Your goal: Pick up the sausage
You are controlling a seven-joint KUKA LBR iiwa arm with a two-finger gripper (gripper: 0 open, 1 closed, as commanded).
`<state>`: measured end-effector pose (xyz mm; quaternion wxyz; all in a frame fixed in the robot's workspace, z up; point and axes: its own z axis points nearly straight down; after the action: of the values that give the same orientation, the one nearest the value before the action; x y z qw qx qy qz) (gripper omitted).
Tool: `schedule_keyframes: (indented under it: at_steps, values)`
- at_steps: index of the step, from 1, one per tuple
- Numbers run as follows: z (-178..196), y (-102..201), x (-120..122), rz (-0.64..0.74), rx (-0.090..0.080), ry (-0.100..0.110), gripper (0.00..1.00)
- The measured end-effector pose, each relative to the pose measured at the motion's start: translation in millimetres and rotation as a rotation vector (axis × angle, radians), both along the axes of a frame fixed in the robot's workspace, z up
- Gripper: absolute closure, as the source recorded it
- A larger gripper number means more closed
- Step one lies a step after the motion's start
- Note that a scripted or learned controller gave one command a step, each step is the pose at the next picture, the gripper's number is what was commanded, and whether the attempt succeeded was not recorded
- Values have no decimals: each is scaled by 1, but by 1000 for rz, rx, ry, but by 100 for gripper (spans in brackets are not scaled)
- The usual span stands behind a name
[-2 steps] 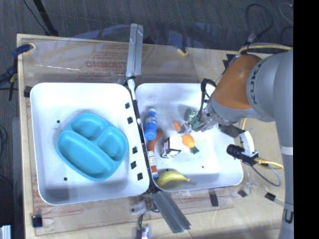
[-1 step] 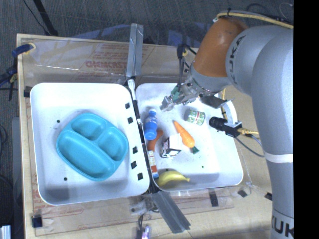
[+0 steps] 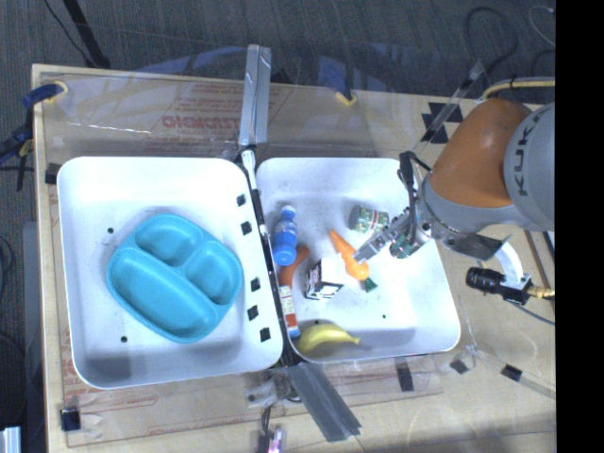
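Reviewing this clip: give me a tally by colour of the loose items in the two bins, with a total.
Blue: 2, the divided plate and the bottle
Orange: 2, the carrot and the sausage
Yellow: 1, the banana
Green and silver: 1, the can
Black and white: 1, the small carton
Total: 7

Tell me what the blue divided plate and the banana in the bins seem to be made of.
The blue divided plate looks like moulded plastic: uniform colour, smooth rounded compartments, soft sheen. The banana may be a plastic toy, given its even yellow and smooth surface, but the view leaves it open.
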<state>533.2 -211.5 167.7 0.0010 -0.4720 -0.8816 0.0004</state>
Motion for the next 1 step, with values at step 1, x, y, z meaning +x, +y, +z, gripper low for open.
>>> schedule_keyframes:
  at_steps: [1]
  values:
    - [-58,69,80,-101,0,-1,100]
